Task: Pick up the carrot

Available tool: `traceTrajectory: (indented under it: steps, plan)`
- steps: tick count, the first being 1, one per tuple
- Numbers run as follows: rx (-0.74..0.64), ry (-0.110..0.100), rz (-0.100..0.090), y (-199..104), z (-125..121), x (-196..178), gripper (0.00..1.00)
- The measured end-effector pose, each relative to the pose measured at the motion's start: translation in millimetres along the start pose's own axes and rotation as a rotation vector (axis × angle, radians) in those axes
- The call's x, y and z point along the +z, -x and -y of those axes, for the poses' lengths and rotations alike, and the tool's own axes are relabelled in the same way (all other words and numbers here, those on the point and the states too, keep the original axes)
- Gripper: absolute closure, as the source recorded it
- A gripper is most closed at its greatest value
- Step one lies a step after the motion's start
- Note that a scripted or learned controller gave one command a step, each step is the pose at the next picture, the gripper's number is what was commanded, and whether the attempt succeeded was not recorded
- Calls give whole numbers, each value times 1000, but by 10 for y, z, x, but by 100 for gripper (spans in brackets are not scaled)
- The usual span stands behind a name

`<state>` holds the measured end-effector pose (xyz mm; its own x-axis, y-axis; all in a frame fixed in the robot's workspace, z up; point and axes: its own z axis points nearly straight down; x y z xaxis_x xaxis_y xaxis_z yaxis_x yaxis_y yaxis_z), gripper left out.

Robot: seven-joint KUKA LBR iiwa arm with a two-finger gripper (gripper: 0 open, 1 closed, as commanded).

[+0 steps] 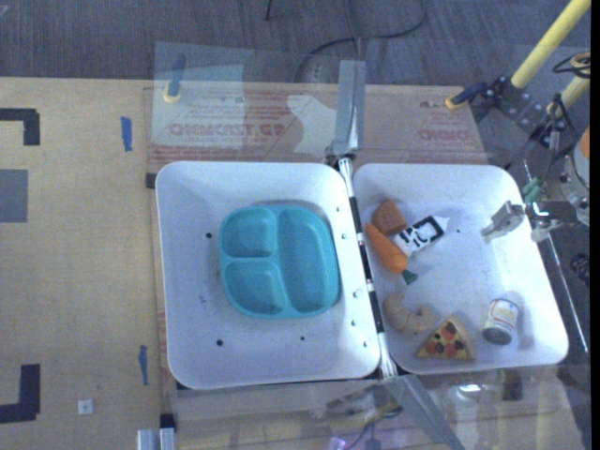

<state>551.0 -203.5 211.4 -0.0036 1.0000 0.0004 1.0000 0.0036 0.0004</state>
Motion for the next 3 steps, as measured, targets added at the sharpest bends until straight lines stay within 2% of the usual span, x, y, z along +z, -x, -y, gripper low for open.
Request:
traceTrajectory:
  steps: [1, 2, 3]
  plan:
    - [-461, 1, 0, -526, -291, 623, 0]
    - [-553, 9, 5, -924, -206, 1227, 0]
    - [-544, 18, 10, -875, -226, 1107, 100]
